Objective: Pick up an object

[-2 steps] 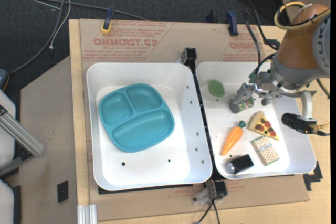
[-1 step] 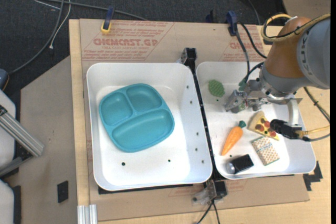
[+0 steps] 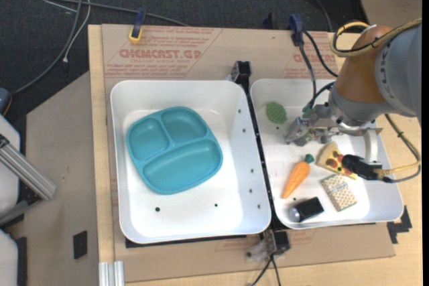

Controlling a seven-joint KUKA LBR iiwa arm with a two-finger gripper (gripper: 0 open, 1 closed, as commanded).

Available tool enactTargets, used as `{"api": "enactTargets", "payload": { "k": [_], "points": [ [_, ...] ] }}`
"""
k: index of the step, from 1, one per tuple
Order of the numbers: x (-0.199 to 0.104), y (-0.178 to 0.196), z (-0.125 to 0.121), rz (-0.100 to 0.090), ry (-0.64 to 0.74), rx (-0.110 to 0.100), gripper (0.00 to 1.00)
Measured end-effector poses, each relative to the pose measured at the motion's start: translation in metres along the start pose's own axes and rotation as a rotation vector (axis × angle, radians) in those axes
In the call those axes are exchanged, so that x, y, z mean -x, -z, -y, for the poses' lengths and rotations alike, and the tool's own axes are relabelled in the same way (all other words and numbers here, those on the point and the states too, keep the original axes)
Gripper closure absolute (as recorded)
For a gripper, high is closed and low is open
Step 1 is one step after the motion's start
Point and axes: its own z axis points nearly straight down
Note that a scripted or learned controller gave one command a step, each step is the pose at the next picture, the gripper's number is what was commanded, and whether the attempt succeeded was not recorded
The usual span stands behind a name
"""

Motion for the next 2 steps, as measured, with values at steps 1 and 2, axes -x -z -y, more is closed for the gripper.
{"api": "enactTargets", "payload": {
  "k": [1,2],
  "points": [
    [0.000,0.012,-0.001,-0.001,0.000,0.003,1.00],
    [0.001,0.076,-0.007,0.003,0.001,0.011,1.00]
  ]
}}
